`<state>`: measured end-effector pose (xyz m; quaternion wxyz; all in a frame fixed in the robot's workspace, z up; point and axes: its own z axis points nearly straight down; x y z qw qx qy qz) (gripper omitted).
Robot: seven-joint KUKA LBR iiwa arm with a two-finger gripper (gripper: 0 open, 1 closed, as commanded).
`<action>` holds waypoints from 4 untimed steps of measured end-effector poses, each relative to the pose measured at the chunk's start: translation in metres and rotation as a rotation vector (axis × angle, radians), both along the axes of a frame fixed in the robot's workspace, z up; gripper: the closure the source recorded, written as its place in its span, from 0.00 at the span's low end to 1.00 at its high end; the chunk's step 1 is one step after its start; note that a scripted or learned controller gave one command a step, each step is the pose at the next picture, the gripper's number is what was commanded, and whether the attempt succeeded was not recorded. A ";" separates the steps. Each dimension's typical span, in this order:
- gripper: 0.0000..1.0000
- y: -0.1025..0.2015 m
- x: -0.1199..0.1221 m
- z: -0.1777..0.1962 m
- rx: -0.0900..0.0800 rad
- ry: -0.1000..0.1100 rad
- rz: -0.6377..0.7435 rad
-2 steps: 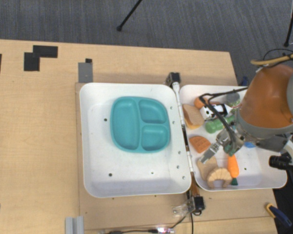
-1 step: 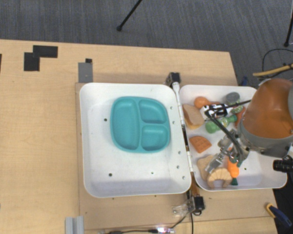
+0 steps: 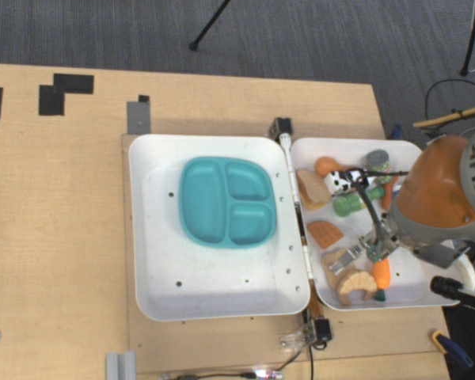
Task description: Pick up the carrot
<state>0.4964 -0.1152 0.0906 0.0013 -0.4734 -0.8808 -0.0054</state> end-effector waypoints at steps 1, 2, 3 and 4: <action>1.00 0.001 0.005 0.009 -0.003 -0.012 0.006; 1.00 0.070 0.011 0.092 -0.008 0.003 -0.462; 0.00 0.068 0.010 0.091 -0.010 0.005 -0.463; 0.00 0.022 -0.005 -0.004 -0.007 -0.003 -0.429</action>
